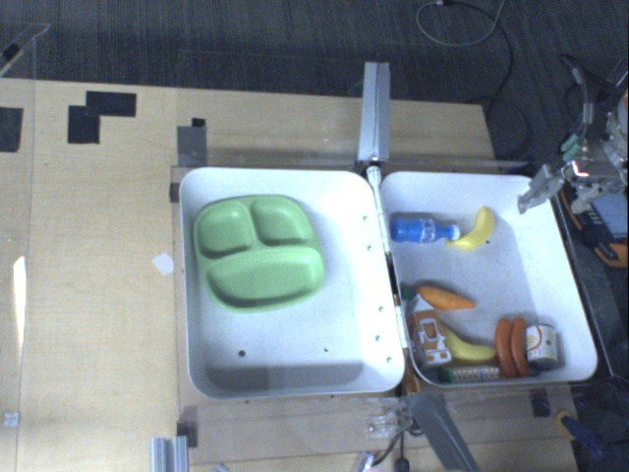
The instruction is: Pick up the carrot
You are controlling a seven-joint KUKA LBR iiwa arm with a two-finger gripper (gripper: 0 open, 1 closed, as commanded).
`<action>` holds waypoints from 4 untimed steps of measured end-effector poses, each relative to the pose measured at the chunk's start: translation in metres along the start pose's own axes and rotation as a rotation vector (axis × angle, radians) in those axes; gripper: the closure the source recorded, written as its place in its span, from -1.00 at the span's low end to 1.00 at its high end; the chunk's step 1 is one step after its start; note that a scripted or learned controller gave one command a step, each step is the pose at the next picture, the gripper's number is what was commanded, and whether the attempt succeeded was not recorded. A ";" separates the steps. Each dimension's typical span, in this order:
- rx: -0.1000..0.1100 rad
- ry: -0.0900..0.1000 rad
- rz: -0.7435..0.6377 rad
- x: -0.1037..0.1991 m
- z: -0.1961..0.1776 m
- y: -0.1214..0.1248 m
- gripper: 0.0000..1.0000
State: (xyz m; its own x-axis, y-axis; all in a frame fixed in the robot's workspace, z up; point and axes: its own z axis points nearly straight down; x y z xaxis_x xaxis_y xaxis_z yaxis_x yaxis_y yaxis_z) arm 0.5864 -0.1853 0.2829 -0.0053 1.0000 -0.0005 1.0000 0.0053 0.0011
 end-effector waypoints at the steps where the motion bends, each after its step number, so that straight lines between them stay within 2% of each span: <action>1: 0.000 0.000 -0.015 0.063 0.046 -0.026 -1.00; 2: 0.002 0.001 -0.035 0.151 0.096 -0.018 -1.00; 3: -0.009 -0.001 -0.133 0.096 0.176 -0.071 -1.00; 4: -0.015 -0.001 -0.134 0.097 0.165 -0.070 1.00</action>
State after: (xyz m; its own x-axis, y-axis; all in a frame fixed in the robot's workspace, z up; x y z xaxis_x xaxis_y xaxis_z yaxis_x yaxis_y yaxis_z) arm 0.5165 -0.0883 0.1179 -0.1386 0.9903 -0.0025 0.9902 0.1386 0.0154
